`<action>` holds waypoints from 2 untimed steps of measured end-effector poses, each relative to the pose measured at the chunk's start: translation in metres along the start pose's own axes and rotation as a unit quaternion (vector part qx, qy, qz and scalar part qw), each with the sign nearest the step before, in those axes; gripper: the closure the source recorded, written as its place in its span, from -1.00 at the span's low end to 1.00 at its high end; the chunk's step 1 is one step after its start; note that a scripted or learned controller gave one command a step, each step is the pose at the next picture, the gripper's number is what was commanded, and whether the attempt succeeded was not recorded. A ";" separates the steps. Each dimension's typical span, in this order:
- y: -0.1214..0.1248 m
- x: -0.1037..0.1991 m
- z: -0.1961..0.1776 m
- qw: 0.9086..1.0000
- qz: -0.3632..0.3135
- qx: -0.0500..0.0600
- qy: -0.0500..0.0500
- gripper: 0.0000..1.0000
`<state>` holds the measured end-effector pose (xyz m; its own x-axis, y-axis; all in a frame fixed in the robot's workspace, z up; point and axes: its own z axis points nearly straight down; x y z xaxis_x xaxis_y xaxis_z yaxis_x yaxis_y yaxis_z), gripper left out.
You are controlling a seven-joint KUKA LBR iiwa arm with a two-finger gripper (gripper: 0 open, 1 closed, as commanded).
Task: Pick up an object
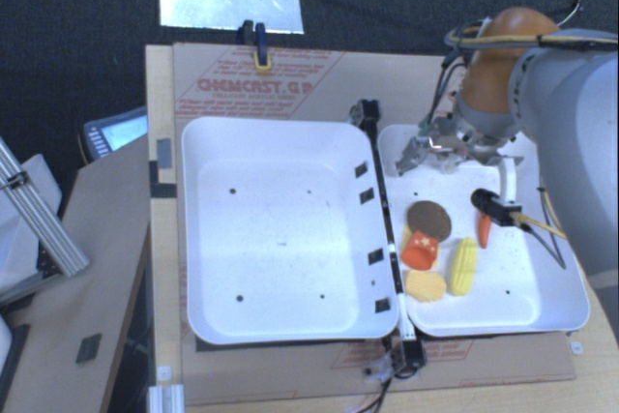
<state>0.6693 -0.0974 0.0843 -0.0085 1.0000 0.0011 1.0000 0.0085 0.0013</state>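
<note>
- The brown disc [428, 219] is the likeliest target. It lies left of centre in the right bin [546, 316], just at 5 o'clock from the gripper [410, 158].
- Risk one: the disc looks flat and low, so a grip from above may close over it and come up with nothing, or simply push it along the smooth floor.
- Risk two: an orange-red piece [420, 251] touches the disc at its 6 o'clock. A descent aimed slightly low could catch both, or wedge between them and shove the pile apart.
- Risk three: the disc sits near the bin's 9 o'clock wall, which could foul the gripper on the way down.
- Looks: a dark brown, matte round, its top seemingly plain, darker than everything around it.
- Further out, a yellow lump [426, 285] lies at 6 o'clock from the orange-red piece, a corn cob [463, 266] at 4 o'clock from the disc, and a small carrot [484, 231] at its 3 o'clock.
- The gripper hangs over the bin's 11 o'clock corner; whether it is apart or together cannot be told, and nothing is seen in it.
- The left bin [280, 237] lies at 9 o'clock on the worktop.
</note>
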 end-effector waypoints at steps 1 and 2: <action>0.000 0.000 -0.001 1.000 0.002 0.000 -0.001 -1.00; 0.000 0.005 -0.001 1.000 0.001 0.000 -0.001 -1.00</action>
<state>0.6691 -0.0928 0.0850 -0.0060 1.0000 -0.0005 1.0000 0.0060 0.0017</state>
